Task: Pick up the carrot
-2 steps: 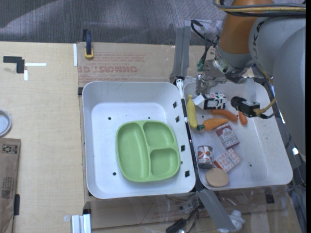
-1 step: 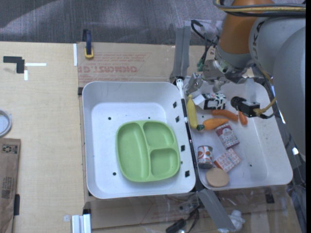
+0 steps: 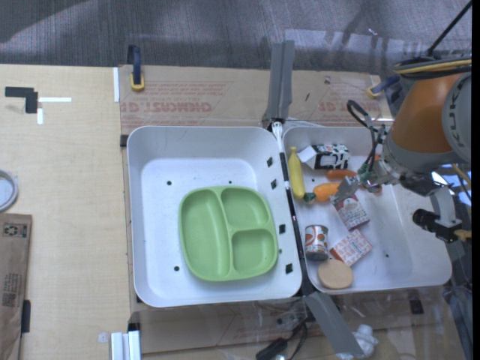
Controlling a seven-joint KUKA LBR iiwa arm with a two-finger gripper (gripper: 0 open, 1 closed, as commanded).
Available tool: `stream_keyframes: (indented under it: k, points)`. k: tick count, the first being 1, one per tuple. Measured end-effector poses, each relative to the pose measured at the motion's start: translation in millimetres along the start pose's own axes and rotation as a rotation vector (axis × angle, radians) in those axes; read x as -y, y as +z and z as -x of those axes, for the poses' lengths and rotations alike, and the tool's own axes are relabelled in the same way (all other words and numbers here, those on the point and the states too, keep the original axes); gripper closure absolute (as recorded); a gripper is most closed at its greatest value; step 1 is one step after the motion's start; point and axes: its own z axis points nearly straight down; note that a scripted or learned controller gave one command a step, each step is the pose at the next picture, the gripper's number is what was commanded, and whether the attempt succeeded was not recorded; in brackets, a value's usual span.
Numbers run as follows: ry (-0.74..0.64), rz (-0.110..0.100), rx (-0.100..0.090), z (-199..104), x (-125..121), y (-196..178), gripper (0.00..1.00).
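The worktop is pale wood, and the landmark here is the divider where the two white bins meet. Left of the divider, the left bin holds a green sectioned plate, lying flat near the bin's middle. Just right of the divider, in the right bin, a yellow banana lies lengthwise close along the divider. Beside it, a little farther right, the carrot lies on the bin floor, its green end toward the banana. Behind the carrot, farther from the divider's near end, sits a small black and white carton. Nearer the front, close to the divider, a small can stands upright, with a round tan disc just in front of it and a red and white packet to its right. Another red and white packet lies just right of the carrot. The tool hangs low at the carrot's right end, over that packet; whether it is wide or narrow, I cannot tell, and no item is seen gripped in it. The grey arm with its orange band reaches in farthest from the divider.
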Motion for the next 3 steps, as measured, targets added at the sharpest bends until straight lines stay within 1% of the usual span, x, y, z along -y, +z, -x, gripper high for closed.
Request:
stream_keyframes:
  k: [1,2,3]
  points:
    - [-0.297,0.003,0.001,-21,-43,21,0.00]
    - [-0.292,0.006,0.003,-19,-44,11,1.00]
    - [-0.158,0.002,0.001,-75,-43,-94,1.00]
